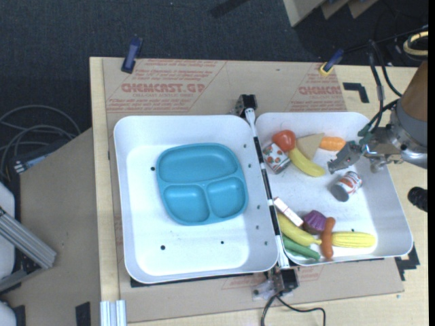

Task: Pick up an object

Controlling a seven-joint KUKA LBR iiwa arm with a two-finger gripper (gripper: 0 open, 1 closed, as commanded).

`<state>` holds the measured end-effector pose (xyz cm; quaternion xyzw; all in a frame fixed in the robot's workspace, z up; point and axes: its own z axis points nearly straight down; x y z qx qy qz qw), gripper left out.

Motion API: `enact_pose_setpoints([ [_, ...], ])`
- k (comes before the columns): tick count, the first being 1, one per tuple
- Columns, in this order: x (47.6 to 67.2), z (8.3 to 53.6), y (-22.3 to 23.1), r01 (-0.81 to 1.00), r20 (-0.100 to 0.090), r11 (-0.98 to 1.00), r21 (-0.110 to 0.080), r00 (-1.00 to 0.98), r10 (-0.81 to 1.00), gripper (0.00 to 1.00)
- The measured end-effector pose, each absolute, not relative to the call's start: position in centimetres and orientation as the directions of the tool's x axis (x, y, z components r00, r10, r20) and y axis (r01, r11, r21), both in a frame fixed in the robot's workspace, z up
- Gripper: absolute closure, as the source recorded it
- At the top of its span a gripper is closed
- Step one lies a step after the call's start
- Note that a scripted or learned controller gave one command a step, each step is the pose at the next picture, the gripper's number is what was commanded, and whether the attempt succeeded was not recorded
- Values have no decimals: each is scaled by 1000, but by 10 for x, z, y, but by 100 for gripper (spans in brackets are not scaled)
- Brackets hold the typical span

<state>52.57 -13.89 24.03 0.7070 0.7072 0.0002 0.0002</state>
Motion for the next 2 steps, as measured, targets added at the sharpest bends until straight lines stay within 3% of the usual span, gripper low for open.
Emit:
enact_pose_setpoints([
  [1, 568, 124, -199, 1000, 0, -1, -2, 1, 1000, 0],
  [2, 540, 84, -167, 1000, 1, 0, -2, 0, 1000, 0],
])
